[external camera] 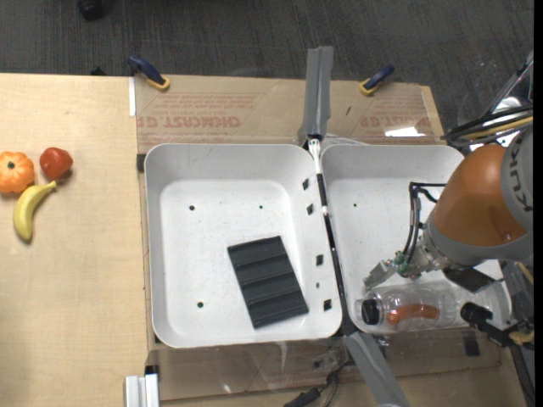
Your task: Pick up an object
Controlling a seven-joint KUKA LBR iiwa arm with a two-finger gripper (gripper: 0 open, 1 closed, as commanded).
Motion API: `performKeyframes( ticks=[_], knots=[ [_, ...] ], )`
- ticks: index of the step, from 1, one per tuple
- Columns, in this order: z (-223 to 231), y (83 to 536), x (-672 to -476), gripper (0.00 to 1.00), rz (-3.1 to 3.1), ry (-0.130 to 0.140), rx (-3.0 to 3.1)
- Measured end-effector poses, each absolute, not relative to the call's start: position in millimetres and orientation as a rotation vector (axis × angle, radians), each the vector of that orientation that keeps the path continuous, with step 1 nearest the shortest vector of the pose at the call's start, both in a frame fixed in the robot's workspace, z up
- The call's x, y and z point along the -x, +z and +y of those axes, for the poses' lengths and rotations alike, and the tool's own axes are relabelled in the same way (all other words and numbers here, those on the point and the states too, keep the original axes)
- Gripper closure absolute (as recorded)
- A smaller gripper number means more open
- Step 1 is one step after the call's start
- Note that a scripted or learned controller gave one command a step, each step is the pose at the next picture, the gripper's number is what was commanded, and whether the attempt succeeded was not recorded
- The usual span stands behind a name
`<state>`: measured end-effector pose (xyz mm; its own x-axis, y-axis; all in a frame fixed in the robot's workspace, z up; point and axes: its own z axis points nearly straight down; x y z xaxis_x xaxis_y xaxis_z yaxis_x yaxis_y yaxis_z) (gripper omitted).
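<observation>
The arm is reaching in from the right and hanging low over the right bin. Its gripper is sitting just above a clear plastic bottle that is lying on its side along the bin's near wall, dark cap toward the left, something orange showing inside. I cannot tell how the fingers are standing. Over in the left bin, a dark ridged block is lying flat near the front. Fruit is resting on the wooden table at far left.
</observation>
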<state>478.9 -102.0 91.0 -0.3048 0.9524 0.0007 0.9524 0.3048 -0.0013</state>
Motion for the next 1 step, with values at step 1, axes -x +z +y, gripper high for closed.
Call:
performKeyframes(
  ticks=[1],
  knots=[
    [-99.0,91.1,-538.6,0.00,-2.632,0.001,1.713]
  ],
)
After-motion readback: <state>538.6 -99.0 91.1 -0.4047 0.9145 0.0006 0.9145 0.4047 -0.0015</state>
